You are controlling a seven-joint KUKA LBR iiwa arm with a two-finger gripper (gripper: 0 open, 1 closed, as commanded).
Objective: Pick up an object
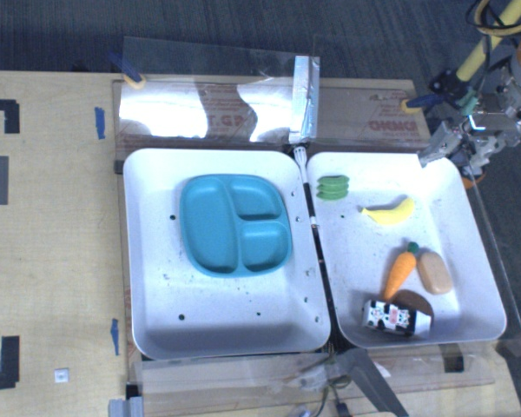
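The right bin [478, 233] holds several small objects. A green ridged piece [333, 187] lies at its far left, with a yellow banana [389, 212] just to the right of it. Nearer the front, an orange carrot [400, 270] rests against a tan oval piece [434, 272]. Below them a black-and-white patterned carton [391, 317] lies beside a brown piece [414, 301]. My gripper [447, 146] hangs over the far right corner of this bin, apart from all the objects, and I see nothing held in it.
A blue divided plate [237, 224] sits in the left bin [148, 259]. A shiny clear panel [208, 102] and a metal strip [302, 98] stand behind the bins. Yellow cables [495, 11] loop above the arm at top right.
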